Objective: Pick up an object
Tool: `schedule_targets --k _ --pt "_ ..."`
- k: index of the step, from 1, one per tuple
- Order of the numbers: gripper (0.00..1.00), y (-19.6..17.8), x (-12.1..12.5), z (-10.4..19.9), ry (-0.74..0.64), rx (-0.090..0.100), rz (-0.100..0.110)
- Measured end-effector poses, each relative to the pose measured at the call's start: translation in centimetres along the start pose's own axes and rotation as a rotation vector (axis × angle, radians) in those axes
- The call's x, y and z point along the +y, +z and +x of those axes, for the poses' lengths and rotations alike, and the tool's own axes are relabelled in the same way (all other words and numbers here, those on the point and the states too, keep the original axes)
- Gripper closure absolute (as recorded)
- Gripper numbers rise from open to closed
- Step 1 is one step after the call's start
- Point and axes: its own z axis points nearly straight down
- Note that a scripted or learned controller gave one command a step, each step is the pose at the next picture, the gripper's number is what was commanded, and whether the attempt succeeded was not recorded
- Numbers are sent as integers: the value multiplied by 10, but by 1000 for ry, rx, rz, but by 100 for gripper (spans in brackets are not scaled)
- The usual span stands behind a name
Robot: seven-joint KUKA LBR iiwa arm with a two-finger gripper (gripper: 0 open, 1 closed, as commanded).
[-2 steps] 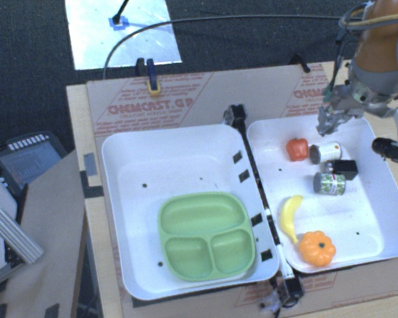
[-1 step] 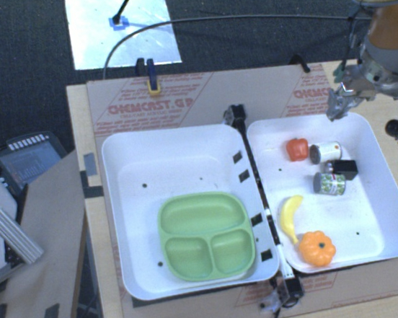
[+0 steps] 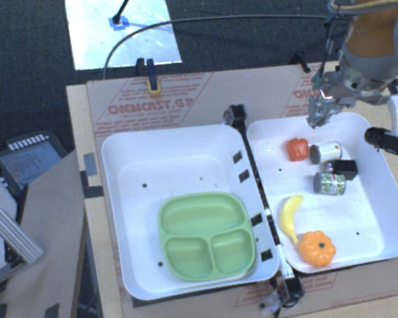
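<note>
My gripper hangs over the far rim of the right bin, with nothing seen in it. Just below it in that bin lie a red-orange fruit and a small white cylinder on its side. A little nearer are a black block and a green can, touching each other. A yellow banana and an orange pumpkin sit near the bin's front left.
The left bin holds a green divided plate at its front. A black divider strip runs between the two bins. A teach pendant lies on the side table at the left.
</note>
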Motion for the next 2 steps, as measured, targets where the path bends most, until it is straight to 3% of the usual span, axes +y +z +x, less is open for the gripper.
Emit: schedule_targets --k 2 --pt "100 2 3 119 -2 2 0"
